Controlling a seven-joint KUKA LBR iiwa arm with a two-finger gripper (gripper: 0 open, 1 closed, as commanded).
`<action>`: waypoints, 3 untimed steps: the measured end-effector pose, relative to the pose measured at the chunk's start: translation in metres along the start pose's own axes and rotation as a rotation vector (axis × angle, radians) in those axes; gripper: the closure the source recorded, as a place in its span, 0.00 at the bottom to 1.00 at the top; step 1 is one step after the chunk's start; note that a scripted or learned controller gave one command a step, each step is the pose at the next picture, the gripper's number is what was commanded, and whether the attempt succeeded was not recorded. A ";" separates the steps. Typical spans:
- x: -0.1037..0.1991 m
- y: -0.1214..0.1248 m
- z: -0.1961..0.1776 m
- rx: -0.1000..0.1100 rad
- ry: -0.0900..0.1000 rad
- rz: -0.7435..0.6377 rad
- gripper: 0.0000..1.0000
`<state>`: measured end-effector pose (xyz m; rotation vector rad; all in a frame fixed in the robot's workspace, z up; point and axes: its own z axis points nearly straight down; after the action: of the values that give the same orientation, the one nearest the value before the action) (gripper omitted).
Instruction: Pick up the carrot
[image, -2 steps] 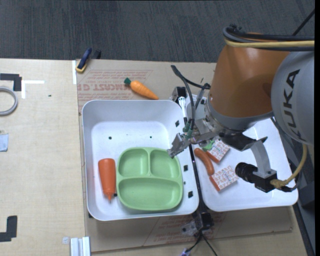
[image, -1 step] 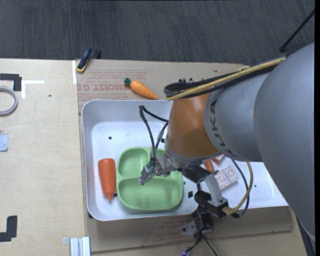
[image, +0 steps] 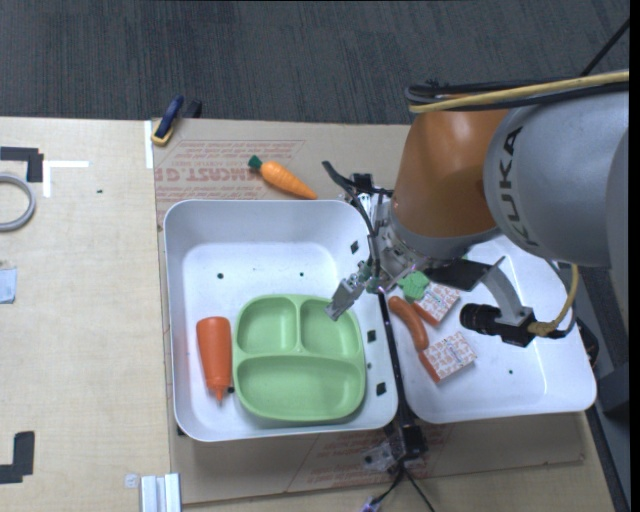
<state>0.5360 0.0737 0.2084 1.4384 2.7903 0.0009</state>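
Note:
An orange carrot (image: 214, 355) lies lengthwise in the left bin (image: 250, 235), just left of the green divided plate (image: 298, 360). A second, smaller carrot with a green top (image: 283, 178) lies outside the bins on the cardboard behind the left bin. My gripper (image: 347, 297) hangs over the plate's far right corner, close to the wall between the two bins. It is well to the right of the carrot in the bin, and nothing shows in its grasp. The arm's bulk covers the back of the right bin.
The right bin (image: 520, 385) holds a reddish sausage (image: 409, 321) and two small patterned boxes (image: 436, 300) (image: 450, 355). A blue clip (image: 167, 120) lies at the cardboard's far corner. A black cable fitting (image: 495, 322) hangs off the wrist over the right bin.

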 end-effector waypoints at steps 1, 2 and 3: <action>0.093 0.009 0.023 0.002 0.002 -0.093 0.00; 0.030 0.043 -0.047 0.001 0.000 -0.393 0.00; 0.117 0.032 0.041 0.003 0.003 -0.534 0.00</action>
<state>0.4942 0.1878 0.1670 0.6513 3.0746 -0.0020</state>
